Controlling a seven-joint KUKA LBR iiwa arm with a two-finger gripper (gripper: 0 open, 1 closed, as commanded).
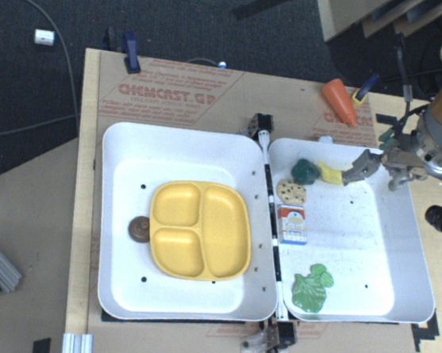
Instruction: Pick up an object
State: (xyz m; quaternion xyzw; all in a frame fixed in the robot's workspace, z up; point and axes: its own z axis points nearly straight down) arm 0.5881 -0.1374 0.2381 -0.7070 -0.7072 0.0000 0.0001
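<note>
The claw (380,169) hangs over the right bin's (403,258) far corner with its fingers spread, pinching nothing. Near it lie a yellow piece (331,175) and a dark green lump (305,171) (touching each other). Farther off are a cookie (290,191), a small box (292,224) and a green leaf (311,287). The left bin (118,199) holds a yellow plate (198,230).

Right bin (406,234): teal lump (305,172), yellow piece (331,175), cookie (291,192), small carton (293,224) along its left wall; green leaf (311,287) near its front.
</note>
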